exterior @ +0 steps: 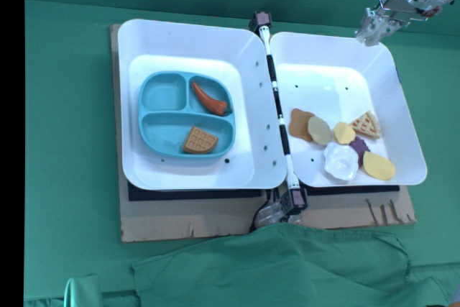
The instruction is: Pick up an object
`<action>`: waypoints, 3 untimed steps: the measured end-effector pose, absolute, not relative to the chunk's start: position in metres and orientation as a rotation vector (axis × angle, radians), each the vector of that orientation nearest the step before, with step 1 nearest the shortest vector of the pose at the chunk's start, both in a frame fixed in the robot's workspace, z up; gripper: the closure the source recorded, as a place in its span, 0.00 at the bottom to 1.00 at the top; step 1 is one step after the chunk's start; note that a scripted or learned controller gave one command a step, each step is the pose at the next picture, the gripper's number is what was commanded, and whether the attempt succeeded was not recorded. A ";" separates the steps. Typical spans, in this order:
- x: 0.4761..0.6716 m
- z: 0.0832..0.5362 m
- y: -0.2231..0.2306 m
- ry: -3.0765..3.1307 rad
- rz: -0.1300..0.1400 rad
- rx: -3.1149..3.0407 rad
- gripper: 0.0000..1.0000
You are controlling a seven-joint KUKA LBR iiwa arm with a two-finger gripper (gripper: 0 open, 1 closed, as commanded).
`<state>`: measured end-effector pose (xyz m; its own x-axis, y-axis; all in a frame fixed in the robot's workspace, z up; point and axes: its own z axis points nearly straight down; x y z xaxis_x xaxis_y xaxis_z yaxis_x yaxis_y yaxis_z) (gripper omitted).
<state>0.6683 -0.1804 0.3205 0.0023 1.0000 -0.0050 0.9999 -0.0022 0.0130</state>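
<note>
Pie slice [366,124] lies crowded among potato [319,130], egg [341,162], lemon [378,166].

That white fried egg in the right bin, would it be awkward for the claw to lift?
Probably. The fried egg looks flat and glossy, so it may slip. It lies against the purple piece and yellow piece, so they would likely shift too. It seems a light toy.

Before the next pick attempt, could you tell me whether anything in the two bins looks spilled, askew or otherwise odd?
Nothing stands out. The blue tray sits flat in the left bin, and the toy foods lie loosely clustered in the right bin.
</note>
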 end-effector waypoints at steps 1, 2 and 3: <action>0.669 0.379 -0.181 2.211 0.008 2.215 1.00; 0.669 0.374 -0.138 2.220 0.003 2.219 1.00; 0.656 0.376 -0.087 2.222 0.004 2.218 1.00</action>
